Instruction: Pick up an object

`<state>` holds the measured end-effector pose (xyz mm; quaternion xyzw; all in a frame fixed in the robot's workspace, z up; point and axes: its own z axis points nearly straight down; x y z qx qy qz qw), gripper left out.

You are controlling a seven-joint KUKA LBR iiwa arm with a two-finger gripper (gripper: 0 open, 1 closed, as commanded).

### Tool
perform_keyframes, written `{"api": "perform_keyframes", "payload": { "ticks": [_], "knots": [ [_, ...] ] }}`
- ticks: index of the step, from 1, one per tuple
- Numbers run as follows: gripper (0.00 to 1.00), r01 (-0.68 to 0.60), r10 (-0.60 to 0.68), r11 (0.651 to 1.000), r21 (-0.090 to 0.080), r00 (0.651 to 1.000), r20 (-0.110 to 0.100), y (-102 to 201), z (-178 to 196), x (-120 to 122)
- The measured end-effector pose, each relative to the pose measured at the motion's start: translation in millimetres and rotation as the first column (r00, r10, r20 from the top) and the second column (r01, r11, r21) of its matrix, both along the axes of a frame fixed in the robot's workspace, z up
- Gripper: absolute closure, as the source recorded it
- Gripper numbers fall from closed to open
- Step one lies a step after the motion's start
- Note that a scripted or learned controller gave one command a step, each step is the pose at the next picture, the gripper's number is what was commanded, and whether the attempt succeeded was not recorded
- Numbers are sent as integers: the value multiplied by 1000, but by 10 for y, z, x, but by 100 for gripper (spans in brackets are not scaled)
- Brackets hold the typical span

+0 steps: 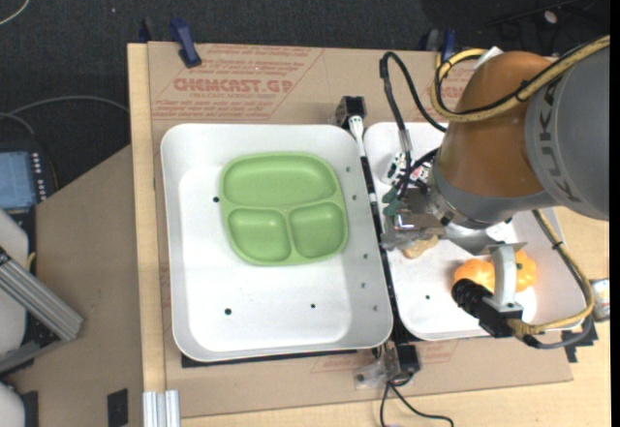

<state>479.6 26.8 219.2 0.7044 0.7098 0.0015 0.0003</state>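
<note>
Left bin (194, 251): green tray (284, 207) lying flat, three compartments. Right bin (426, 314): orange-yellow object (475, 272) near front, tan lump (418, 246) just under gripper (405, 222). Arm (523, 139) looms over right bin, hiding most of it. Jaw state: can't tell, wrist and cables block view. Cardboard (232, 76) underlies both bins.

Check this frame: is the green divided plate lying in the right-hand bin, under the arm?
No. The green divided plate lies in the left bin, while the arm hangs over the right bin.
</note>
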Motion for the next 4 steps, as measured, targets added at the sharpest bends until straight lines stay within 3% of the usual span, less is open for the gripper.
{"api": "perform_keyframes", "payload": {
  "ticks": [1, 2, 3, 4],
  "knots": [
    [100, 4, -4, 1000, 1, 1000, 17, 48, 1517, 18],
    [100, 14, -14, 1000, -4, 1000, -11, -455, 653, -14],
    [100, 3, -3, 1000, 0, 1000, -9, 91, 315, -11],
    [100, 0, 0, 1000, 2, 1000, 11, 504, 1422, 10]
  ]
}}
